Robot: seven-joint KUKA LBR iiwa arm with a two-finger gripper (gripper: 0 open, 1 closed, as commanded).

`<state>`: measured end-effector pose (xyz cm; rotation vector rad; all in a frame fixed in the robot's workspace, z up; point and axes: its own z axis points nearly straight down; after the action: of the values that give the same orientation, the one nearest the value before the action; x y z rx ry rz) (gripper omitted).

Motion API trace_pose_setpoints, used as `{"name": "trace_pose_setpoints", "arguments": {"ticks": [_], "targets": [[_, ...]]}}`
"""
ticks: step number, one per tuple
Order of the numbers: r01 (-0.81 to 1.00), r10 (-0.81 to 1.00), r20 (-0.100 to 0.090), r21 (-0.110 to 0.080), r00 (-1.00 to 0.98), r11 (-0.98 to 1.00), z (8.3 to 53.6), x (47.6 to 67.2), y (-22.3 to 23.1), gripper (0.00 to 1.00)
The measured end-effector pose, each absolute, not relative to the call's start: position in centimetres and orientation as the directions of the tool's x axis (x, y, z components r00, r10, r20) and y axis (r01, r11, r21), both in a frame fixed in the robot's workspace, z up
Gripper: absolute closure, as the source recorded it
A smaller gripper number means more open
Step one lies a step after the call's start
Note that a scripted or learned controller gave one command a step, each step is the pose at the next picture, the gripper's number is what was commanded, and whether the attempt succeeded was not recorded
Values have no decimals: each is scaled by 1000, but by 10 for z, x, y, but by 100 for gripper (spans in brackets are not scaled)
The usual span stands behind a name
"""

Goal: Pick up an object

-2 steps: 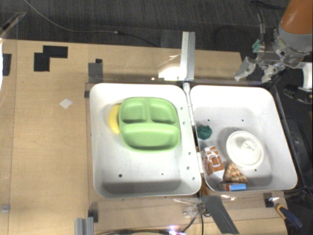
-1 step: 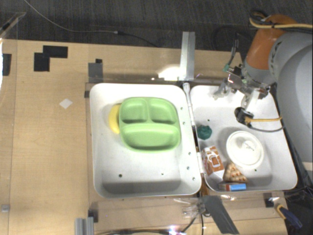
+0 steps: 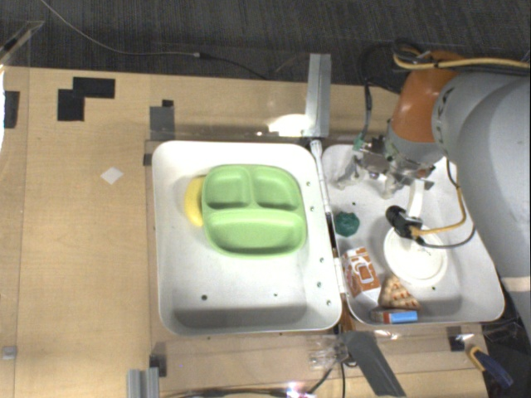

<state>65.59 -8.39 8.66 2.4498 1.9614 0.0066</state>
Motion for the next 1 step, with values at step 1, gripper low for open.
{"name": "trace_pose_setpoints", "arguments": {"ticks": [1], "targets": [[998, 998, -2, 7, -58, 58, 174, 670, -121, 0]]}}
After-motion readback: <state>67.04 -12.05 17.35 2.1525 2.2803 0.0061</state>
